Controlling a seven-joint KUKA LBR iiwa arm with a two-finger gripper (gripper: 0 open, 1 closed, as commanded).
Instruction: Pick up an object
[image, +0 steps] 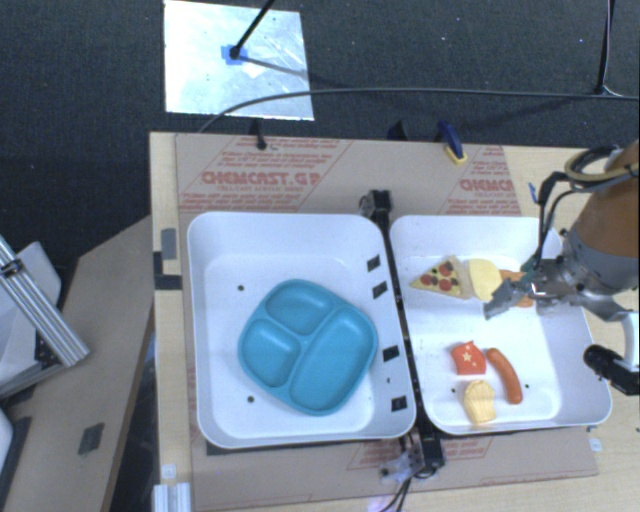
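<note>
Two white bins: left bin (215, 250) holding blue tray (307, 345); right bin (570, 400) holding pizza slice (441, 278), sausage (504, 374). Gripper (508, 298) hovering beside yellow piece (484, 278), apparently targeting it; jaw state is proving unreadable, nothing visibly held.

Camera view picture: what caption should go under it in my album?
Robot gripper reaches into the right bin beside toy foods; blue plate fills the left.

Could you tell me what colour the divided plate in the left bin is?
Light blue; the divided plate shows clearly in the camera view.
</note>
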